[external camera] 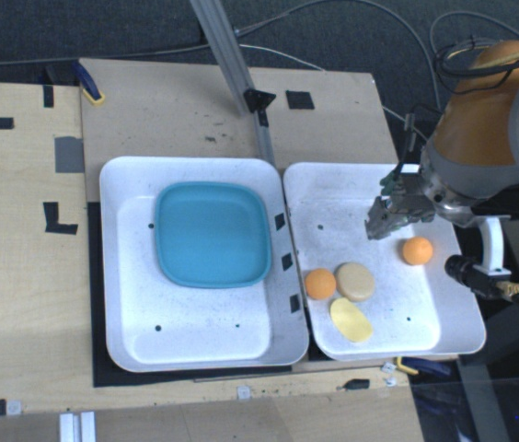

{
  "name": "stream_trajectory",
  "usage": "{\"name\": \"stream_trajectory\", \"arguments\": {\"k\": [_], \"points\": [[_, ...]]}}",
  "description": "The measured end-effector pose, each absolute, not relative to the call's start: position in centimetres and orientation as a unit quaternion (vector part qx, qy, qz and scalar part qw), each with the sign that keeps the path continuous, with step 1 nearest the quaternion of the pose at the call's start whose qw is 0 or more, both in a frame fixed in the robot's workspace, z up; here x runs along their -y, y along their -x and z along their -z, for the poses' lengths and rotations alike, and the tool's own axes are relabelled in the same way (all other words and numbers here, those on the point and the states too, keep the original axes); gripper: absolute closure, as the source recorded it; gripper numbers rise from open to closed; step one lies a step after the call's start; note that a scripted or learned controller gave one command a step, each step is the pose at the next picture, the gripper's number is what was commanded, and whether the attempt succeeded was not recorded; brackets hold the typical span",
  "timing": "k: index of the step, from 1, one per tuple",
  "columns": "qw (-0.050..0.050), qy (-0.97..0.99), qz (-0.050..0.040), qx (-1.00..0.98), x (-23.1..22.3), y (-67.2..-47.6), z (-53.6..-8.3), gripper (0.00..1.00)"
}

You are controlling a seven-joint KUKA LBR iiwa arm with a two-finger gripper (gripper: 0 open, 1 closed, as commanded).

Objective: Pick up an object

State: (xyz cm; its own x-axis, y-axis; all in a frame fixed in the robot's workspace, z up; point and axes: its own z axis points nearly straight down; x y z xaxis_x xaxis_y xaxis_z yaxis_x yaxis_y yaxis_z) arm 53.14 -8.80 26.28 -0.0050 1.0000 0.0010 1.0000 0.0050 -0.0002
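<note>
Hovering jaws (381,226) beside orange ball (416,250)

The one camera is looking down at a slant from above the bench (20,247), taking in both white bins (121,339).

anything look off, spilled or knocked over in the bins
Nothing stands out. The square blue plastic plate lies flat in the left white bin. In the right white bin, two orange balls, a beige round piece and a yellow oval piece sit loose below the gripper.
</note>
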Motion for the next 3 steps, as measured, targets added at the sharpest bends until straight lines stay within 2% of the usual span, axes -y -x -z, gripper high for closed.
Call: {"name": "stream_trajectory", "arguments": {"k": [2,3], "points": [[0.001,0.706,-0.0006,0.709,-0.5,-55.1,-23.7,1.0],[0.001,0.705,0.0001,0.709,-6.1,-56.4,-24.1,1.0]]}}
